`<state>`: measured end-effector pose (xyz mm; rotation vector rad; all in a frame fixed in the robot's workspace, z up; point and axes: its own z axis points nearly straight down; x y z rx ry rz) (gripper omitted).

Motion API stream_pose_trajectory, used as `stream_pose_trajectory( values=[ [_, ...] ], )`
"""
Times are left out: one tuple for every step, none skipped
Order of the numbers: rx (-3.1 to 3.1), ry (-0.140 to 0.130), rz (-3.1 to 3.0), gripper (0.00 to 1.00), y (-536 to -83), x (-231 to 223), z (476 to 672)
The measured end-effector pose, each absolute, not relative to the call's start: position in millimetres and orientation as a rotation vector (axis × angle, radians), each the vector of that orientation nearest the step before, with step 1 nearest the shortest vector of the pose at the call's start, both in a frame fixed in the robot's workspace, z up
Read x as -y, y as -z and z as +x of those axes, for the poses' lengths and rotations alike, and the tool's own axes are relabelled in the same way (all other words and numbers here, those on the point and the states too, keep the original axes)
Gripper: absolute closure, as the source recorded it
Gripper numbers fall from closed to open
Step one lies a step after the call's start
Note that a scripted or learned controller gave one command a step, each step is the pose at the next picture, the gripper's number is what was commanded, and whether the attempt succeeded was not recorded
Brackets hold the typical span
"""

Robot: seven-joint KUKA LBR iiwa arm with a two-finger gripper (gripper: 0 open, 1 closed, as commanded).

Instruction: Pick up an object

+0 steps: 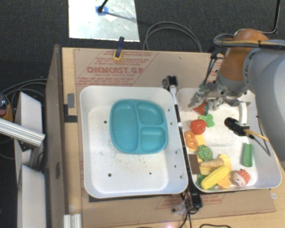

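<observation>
My gripper (205, 100) hangs over the far left part of the right bin (268, 167), with the grey arm reaching in from the right. Just below it lies a small orange-red toy piece (201, 109), partly hidden by the gripper. Whether the gripper touches the piece cannot be told. A red tomato (198, 126) with a green leafy piece (209, 120) beside it sits a little nearer. Further along the bin's left side are an orange pepper slice (190, 139), a broccoli (204, 152) and a yellow corn cob (214, 176).
A teal divided plate (137, 126) lies in the left bin (97, 175). A green cucumber (247, 154) and a white-and-red toy (241, 176) lie at the right bin's near right. A brown block (194, 164) rests by the wall between the bins.
</observation>
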<state>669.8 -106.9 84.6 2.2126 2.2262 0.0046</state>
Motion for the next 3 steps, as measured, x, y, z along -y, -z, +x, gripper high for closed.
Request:
stream_pose_trajectory(
  values=[
    [-2.225, -0.002, 2.213, 0.00, -85, 107, 669.3],
    [-2.222, 0.002, 2.222, 0.00, -84, 102, 627.5],
    [-2.224, -0.006, 2.212, 0.00, -86, 106, 670.8]
  ],
)
